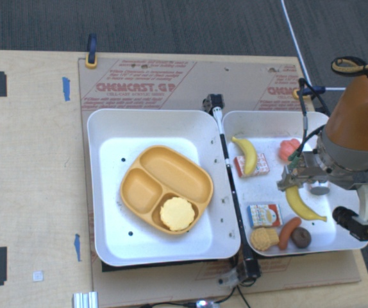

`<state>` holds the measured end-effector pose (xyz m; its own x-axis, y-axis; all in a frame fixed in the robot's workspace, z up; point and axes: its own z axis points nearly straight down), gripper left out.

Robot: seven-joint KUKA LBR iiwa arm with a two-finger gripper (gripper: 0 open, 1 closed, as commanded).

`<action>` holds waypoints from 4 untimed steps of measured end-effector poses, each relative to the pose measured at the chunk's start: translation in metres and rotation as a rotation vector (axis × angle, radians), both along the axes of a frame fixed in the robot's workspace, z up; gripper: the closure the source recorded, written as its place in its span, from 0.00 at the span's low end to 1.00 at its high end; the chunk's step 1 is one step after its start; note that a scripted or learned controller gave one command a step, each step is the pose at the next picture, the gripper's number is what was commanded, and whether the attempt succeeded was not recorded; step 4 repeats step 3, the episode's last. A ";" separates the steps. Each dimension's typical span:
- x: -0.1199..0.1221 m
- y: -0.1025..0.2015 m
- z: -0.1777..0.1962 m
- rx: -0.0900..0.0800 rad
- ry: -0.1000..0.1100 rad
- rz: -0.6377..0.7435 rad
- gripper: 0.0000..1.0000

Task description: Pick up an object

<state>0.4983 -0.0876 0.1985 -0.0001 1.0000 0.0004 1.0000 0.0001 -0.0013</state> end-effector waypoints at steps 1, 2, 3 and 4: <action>-0.018 0.032 0.009 0.001 0.000 0.001 1.00; -0.018 0.077 -0.005 0.001 -0.001 0.001 1.00; -0.016 0.078 0.005 0.001 -0.005 0.002 1.00; -0.016 0.078 0.005 0.001 -0.005 0.002 1.00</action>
